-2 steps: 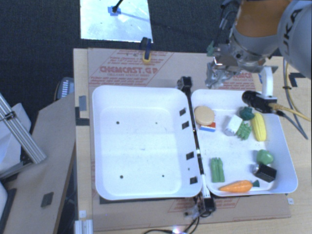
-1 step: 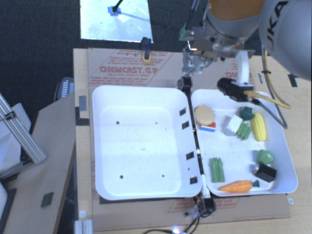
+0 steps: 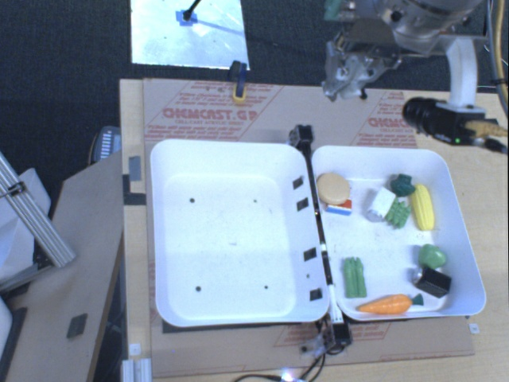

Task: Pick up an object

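The gripper [image 3: 347, 86] hangs above the far edge of the desk [image 3: 262, 106], beyond the right bin [image 3: 457, 213] and well apart from everything in it; whether it is apart or together I cannot tell from this angle, and nothing shows in its grasp. All the objects lie in the right bin. Near its far left corner sits a round tan burger [image 3: 333, 187] with a small red, white and blue block [image 3: 339, 208] touching its near side. Further right are a white block [image 3: 381, 203], a dark green piece [image 3: 402, 185] beside it, a green leafy piece [image 3: 398, 214], and a yellow corn cob [image 3: 422, 206] lying lengthwise near the right wall. Towards the near side lie a green bundle [image 3: 354, 276], an orange carrot [image 3: 385, 304] along the near wall, a green pepper [image 3: 433, 255], and a black box [image 3: 435, 281] just beside the pepper. The left bin [image 3: 171, 161] stands touching the right one along a shared black hinge strip.
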{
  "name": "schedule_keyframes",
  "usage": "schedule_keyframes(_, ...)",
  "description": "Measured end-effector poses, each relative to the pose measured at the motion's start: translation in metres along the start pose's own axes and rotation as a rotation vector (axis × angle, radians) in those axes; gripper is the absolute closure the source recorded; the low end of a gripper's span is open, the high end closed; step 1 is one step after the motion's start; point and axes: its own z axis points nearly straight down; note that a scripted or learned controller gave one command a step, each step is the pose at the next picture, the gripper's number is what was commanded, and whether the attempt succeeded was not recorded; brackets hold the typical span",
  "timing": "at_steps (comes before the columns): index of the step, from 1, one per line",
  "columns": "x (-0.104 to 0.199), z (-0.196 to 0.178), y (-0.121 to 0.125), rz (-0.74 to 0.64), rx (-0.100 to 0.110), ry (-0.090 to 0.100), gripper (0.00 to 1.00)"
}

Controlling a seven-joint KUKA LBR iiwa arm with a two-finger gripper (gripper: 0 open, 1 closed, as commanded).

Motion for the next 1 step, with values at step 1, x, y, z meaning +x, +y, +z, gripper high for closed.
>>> schedule_keyframes(1, 0.0340, 0.1219, -0.0229, 0.002, 0.028, -0.008, 1.00)
